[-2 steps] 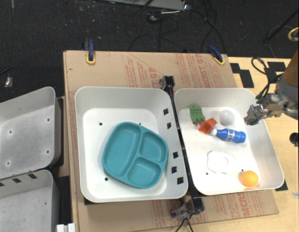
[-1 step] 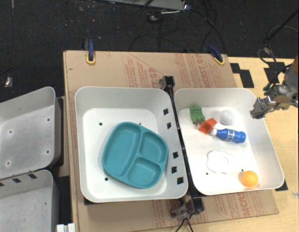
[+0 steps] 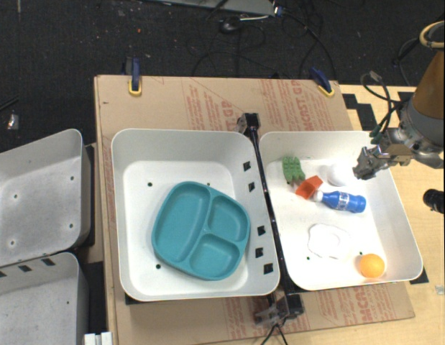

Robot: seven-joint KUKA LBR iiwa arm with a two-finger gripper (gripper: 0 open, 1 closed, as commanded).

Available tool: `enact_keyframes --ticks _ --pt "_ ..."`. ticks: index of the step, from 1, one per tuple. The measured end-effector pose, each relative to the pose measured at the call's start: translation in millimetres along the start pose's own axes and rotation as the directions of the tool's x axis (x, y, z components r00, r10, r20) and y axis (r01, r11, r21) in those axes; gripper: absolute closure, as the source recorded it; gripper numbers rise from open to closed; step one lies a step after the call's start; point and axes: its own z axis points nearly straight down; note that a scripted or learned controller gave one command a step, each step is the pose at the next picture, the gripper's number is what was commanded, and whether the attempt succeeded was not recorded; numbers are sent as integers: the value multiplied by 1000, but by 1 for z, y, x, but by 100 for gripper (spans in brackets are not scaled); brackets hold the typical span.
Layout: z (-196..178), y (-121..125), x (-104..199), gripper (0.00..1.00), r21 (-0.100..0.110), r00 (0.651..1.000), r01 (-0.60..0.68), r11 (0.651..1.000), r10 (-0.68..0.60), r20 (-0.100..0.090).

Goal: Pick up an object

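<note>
Arm (image 3: 427,113): it enters from the right and reaches over the right edge of the right bin.
Gripper (image 3: 367,165): it is dark and sits above the upper right part of the right bin (image 3: 402,214), just beside a white object.
Fingers: it cannot be told if they are apart or together; nothing is seen between them.
White object (image 3: 339,173): it lies just left of the gripper, near the bottle.
Bottle (image 3: 342,201): blue and white, lying on its side, with an orange piece (image 3: 308,187) at its left end.
Green block (image 3: 293,169): it is near the divider, above the orange piece.
White disc (image 3: 326,241): flat on the bin floor, below the bottle.
Orange ball (image 3: 371,265): in the lower right corner of the right bin.
Left bin (image 3: 136,157): it holds a teal tray (image 3: 200,230) with three compartments.
</note>
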Motion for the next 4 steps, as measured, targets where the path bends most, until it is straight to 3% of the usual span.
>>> enact_keyframes --ticks 4 --pt "1 -3 228 100 0 1000 2 1000 -2 0"
